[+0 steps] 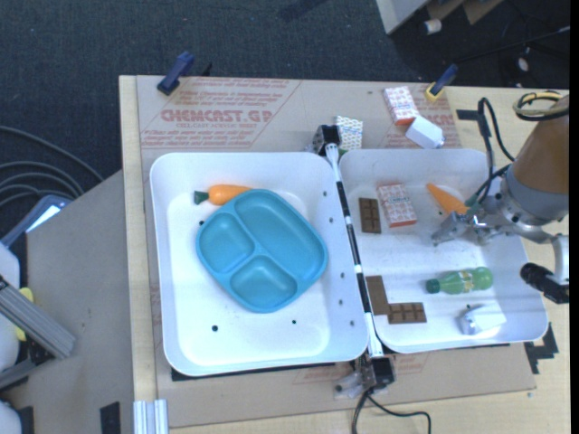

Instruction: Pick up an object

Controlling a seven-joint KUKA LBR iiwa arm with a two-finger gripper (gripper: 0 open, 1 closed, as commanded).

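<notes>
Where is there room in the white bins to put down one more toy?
The left bin has bare floor along its near edge, below the blue plate, and a strip down its left side. The right bin is crowded: chocolate bars, a cracker box, a carrot, a green bottle and the gripper. Its one open patch lies between the cracker box and the bottle.

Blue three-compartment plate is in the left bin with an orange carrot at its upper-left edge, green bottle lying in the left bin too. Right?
Not quite. The camera view shows the green plastic bottle lying on its side in the right white bin, not the left. The rest holds: the blue three-compartment plate sits in the left white bin, with an orange toy carrot at its upper-left edge.
</notes>
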